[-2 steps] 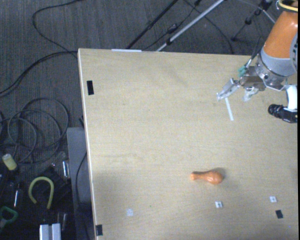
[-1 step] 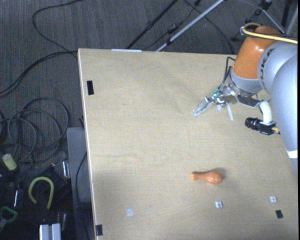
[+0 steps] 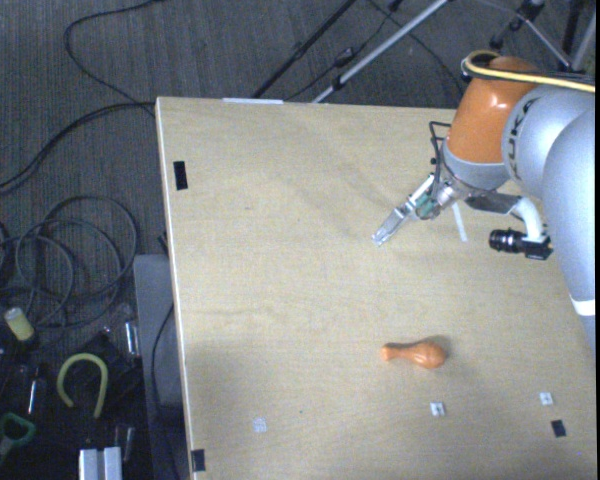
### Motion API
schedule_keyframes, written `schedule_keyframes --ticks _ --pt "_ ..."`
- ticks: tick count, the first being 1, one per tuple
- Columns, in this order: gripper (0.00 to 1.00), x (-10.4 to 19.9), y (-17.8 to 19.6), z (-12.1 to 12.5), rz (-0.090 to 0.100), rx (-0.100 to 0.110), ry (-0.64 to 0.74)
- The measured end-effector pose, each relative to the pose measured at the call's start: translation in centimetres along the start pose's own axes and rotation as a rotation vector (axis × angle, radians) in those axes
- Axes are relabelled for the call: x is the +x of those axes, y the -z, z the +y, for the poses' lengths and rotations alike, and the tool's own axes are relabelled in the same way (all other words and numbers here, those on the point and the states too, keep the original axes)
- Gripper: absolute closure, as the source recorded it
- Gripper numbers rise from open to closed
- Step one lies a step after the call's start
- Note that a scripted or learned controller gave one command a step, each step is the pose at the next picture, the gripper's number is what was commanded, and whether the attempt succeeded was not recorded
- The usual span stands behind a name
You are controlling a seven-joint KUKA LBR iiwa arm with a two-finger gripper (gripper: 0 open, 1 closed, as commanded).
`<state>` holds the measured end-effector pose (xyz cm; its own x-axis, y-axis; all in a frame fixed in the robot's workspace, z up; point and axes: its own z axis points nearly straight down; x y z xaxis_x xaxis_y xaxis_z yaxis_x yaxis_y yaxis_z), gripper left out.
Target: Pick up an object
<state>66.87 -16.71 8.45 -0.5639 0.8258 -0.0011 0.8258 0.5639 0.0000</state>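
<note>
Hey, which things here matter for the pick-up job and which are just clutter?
For the job:
- orange pear-shaped object on the bench
- gripper, up and left of it

Lying about:
- cables on the floor
- green hook
- black tape marks on the bench

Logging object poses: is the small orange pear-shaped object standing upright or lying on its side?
Lying on its side: the small orange pear-shaped object rests lengthwise, narrow end pointing left.

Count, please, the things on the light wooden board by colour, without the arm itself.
Orange: 1, the pear-shaped object
Black: 2, small marks and
White: 3, small square markers
Total: 6
</note>
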Motion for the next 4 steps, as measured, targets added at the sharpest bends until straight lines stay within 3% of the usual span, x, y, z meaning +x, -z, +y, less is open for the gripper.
schedule_keyframes --ticks 2,3,4 --pt "0.0 0.0 0.0 0.0 0.0 -0.001 0.0" --pt "1.0 0.0 1.0 0.1 -0.001 -0.004 -0.001" --pt "1.0 3.8 9.1 2.7 0.003 -0.004 0.052"
